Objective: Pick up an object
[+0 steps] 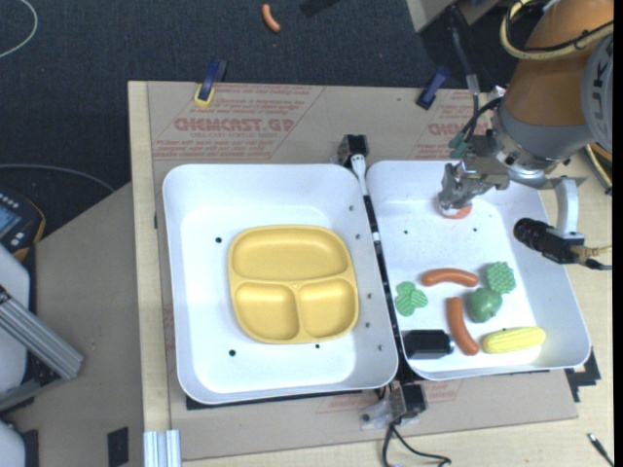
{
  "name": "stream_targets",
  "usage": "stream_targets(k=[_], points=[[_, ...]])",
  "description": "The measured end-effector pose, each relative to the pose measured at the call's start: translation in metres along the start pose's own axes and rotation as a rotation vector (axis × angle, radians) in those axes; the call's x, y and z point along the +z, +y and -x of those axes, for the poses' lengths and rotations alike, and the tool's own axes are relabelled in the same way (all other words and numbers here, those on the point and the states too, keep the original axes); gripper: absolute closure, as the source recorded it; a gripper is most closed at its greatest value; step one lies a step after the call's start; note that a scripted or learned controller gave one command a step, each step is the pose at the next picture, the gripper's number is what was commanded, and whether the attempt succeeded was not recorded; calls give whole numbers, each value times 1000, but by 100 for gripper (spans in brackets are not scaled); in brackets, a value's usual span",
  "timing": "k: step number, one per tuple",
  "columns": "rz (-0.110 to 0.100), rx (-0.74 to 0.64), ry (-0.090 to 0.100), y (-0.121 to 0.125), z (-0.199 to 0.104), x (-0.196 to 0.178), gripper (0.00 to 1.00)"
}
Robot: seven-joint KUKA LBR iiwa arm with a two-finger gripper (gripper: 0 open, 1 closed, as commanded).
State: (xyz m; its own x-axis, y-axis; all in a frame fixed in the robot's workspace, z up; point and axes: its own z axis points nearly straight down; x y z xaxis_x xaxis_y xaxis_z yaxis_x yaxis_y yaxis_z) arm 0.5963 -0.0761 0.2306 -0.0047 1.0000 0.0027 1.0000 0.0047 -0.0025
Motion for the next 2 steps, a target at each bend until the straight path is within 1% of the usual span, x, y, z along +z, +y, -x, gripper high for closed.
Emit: stream_targets(k=[1, 2], points=[[-1, -2, 1, -16, -63, 5, 100], [0, -2, 1, -19, -123, 6, 100]])
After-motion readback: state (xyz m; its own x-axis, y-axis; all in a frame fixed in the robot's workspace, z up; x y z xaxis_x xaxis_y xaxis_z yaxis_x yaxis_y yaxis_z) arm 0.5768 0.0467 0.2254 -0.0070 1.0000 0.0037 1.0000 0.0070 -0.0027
